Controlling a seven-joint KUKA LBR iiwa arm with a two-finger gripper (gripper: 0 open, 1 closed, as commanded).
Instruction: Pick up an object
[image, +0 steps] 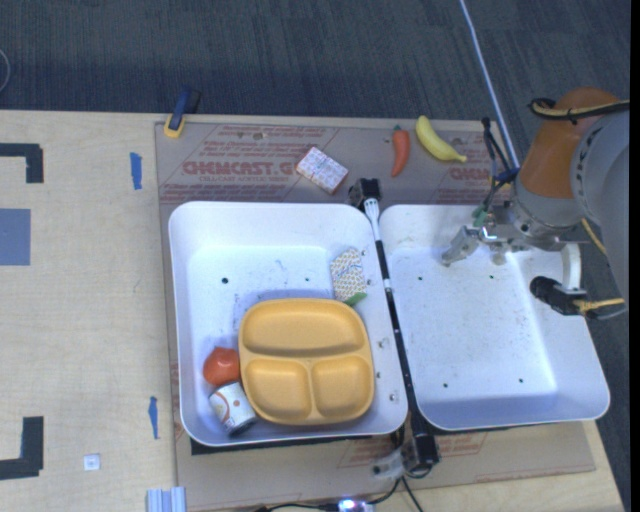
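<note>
We saw the metal 2-finger tool (462, 245) hanging over the right white bin (500, 400), fingers apart, gripping nothing; the yellow 3-compartment plastic tray (305, 360) (left bin) awaited, so reaching seemed next.

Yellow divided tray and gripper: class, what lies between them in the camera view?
In the camera view, the black divider where the two bins meet, then bare white floor of the right bin, separate the yellow divided tray from the gripper.
</note>
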